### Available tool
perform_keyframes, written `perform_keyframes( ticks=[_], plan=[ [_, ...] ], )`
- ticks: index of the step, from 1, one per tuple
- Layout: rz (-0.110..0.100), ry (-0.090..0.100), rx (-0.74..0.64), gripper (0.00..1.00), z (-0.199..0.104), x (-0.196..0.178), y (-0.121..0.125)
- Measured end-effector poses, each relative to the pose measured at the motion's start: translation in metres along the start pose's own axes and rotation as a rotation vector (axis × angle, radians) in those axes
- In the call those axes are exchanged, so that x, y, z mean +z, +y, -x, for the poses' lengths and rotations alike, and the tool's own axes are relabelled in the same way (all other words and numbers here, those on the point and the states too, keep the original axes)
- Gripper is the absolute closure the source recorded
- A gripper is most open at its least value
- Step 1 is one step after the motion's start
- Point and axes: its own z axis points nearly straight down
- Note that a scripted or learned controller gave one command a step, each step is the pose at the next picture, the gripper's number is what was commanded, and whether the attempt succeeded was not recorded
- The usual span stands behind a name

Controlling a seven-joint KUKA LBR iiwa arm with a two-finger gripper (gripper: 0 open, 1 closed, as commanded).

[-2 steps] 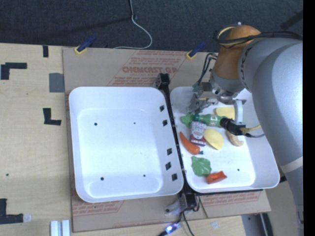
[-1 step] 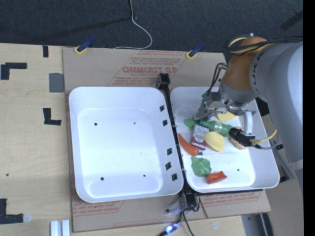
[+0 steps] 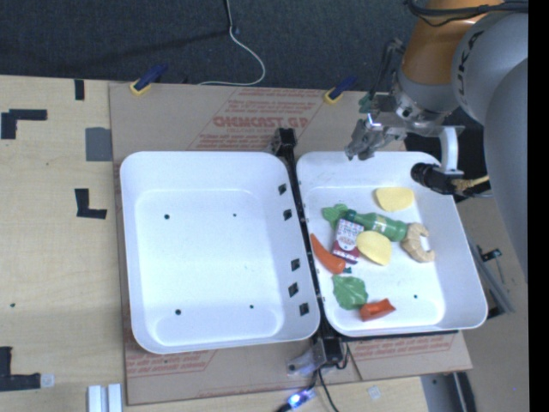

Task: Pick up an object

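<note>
Lying nearest in the right bin were a red piece and a green leaf; farther back sat a green bottle and yellow pieces. Over the far rim hung the gripper, its grip impossible to tell.

Single fixed overhead camera, slanted down on both bins.
</note>
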Motion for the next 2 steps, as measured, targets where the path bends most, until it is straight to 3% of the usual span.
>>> perform_keyframes(
  ticks=[1,2],
  plan=[
    [-0.007,0.003,-0.001,1.00,-0.056,-0.091,-0.001],
    [-0.020,0.006,-0.008,1.00,-0.180,-0.054,-0.011]
  ],
)
